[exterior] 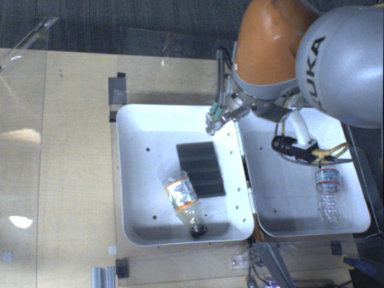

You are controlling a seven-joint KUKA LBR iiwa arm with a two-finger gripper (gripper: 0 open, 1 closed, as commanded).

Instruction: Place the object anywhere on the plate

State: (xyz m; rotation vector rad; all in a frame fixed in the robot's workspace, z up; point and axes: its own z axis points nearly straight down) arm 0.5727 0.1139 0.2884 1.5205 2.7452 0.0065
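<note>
Wooden bench (66, 179), two white bins. Your gripper (216, 117) sits over left bin (129, 179) far-right corner; finger state undeterminable. Bottle (185, 201) lies near front edge, touching black plate (201, 169).

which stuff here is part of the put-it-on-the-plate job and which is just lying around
Part of the job:
- flat black ridged rectangular plate in the left bin
- clear plastic bottle with orange label and dark cap, lying partly on that plate's lower left corner
- hand, over the left bin's upper right corner

Just lying about:
- clear plastic bottle with blue label in the right white bin
- left white bin
</note>
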